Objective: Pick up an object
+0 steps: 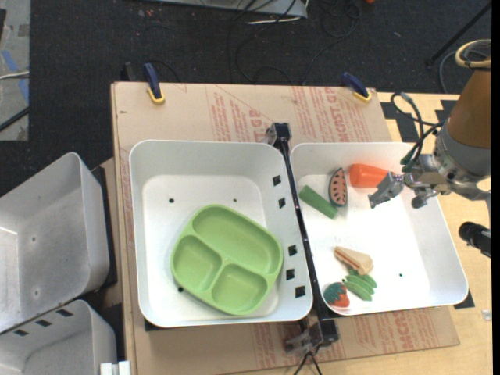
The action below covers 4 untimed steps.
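Observation:
The right bin holds several toy foods. An orange carrot piece lies at its far side, beside a watermelon slice and a green stick. Near the front lie a sandwich wedge, a green pea pod and a strawberry. My gripper hangs over the right bin's far right part, just right of the carrot piece. Its fingers stand open with nothing between them.
A green divided plate lies in the left bin. The dark divider runs between the two bins. Another white bin stands off the bench to the left. Clamps and cables sit at the bench's far edge.

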Tool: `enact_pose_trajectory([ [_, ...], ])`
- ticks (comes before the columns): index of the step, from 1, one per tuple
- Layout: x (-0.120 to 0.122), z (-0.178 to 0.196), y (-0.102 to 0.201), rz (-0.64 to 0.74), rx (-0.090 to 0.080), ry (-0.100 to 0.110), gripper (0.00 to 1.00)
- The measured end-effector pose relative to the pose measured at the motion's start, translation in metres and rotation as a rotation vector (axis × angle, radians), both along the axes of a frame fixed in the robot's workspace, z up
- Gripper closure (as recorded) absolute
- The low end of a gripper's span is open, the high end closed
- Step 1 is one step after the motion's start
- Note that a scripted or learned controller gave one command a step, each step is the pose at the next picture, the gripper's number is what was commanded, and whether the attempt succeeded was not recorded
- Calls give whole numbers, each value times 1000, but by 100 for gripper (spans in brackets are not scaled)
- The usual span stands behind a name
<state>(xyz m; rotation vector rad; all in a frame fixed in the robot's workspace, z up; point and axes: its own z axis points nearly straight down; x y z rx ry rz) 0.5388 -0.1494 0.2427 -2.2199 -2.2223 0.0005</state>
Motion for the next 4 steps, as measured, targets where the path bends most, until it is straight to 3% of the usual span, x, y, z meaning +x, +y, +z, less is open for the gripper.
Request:
enact_pose_trajectory([
  [2,17,-113,-2,-2,1,4,0],
  [3,16,-153,-1,-2,1,3,0],
  [4,17,-141,-1,-3,0,-1,100],
])
